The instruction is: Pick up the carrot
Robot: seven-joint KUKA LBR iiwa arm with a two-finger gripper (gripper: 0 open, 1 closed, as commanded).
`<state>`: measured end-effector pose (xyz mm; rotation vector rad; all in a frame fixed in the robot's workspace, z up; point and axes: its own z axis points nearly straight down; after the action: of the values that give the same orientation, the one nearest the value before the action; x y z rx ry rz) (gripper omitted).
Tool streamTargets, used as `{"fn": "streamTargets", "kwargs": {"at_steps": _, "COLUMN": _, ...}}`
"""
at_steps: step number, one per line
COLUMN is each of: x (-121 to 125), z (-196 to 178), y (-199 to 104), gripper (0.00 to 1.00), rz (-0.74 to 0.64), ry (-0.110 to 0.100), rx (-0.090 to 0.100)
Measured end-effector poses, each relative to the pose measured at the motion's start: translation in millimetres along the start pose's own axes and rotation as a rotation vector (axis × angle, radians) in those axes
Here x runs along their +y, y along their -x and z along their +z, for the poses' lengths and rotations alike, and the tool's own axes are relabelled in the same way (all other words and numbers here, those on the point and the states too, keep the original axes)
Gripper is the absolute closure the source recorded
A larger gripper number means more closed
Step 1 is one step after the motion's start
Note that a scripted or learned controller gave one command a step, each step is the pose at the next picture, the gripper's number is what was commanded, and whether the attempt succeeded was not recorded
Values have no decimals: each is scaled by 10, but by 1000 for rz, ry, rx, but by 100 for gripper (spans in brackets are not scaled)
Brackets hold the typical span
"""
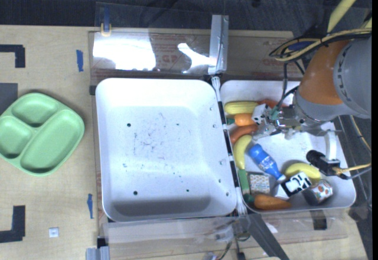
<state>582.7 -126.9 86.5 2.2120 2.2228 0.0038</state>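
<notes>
Two shallow white bins sit side by side; the grey arm's two-finger gripper (273,121) hangs low over the cluttered right bin (348,194), its grip impossible to tell. One orange carrot (243,119) lies just beside it, below a yellow banana (240,107); another orange carrot (271,201) rests near the front wall.

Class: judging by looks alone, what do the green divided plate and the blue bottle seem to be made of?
Green divided plate: probably moulded plastic, matte pale green, with soft rounded compartment edges. Blue bottle: likely glossy plastic, with a white cap; too small to be sure.
</notes>
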Motion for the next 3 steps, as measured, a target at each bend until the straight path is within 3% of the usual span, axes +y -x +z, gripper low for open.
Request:
{"fn": "streamTargets", "kwargs": {"at_steps": 1, "x": -78, "z": -429, "y": 394, "gripper": 0, "rz": -135, "ry": -3, "rx": 0}}
{"fn": "streamTargets", "kwargs": {"at_steps": 2, "x": 64, "z": -231, "y": 149, "gripper": 0, "rz": 40, "ry": -4, "rx": 1}}
{"fn": "streamTargets", "kwargs": {"at_steps": 3, "x": 499, "z": -217, "y": 420, "gripper": 0, "rz": 80, "ry": -69, "rx": 15}}
